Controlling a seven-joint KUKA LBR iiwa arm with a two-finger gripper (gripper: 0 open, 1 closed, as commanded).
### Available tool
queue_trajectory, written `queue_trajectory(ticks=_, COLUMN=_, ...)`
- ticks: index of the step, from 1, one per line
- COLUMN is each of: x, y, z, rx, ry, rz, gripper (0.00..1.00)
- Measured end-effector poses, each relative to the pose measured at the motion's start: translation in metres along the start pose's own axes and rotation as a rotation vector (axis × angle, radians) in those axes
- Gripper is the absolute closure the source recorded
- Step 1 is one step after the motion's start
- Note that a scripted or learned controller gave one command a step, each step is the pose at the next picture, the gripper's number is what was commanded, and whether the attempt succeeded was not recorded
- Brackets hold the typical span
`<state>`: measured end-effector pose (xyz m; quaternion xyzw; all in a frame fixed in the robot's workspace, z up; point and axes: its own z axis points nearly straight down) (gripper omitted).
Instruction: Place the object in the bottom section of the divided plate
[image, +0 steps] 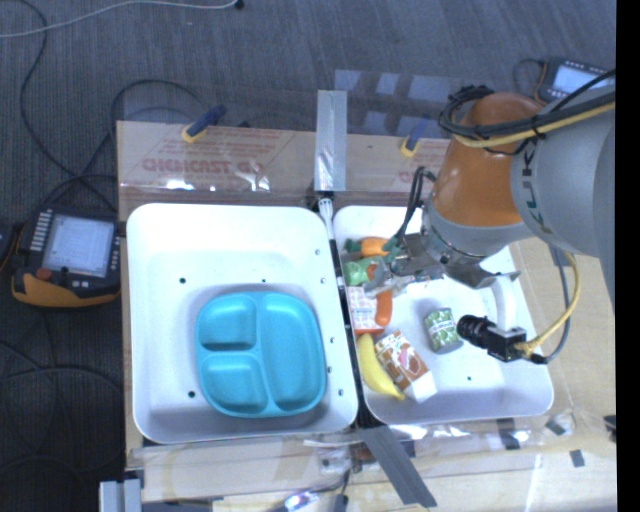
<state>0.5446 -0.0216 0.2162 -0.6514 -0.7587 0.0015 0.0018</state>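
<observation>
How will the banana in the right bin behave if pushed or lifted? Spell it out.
The banana looks like a curved, smooth yellow toy, so it would probably stay stiff and pivot or slide rather than roll. It lies against the bin's left wall with a small carton touching its other side, so a push would likely shift the carton too.

a blue divided plate (262, 355) lies in the left bin (160, 250), toward 6 o'clock of its floor. in the right bin (520, 395) the arm (500, 190) comes in from 2 o'clock, and its gripper (385, 275) sits low over the pile of small toys (362, 262) at the bin's 10 o'clock corner. a banana (372, 368) and a carton (403, 362) lie touching at 7 o'clock, with a green can (441, 330) just beside them toward the middle.
</observation>
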Motion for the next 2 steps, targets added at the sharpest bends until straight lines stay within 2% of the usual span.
queue_trajectory(ticks=1, x=0.0815, y=-0.0507, z=0.0346, rx=0.002, ry=0.001, rz=-0.128, gripper=1.0)
queue_trajectory(ticks=2, x=0.0811, y=-0.0506, z=0.0345, rx=0.002, ry=0.001, rz=-0.127, gripper=0.0)
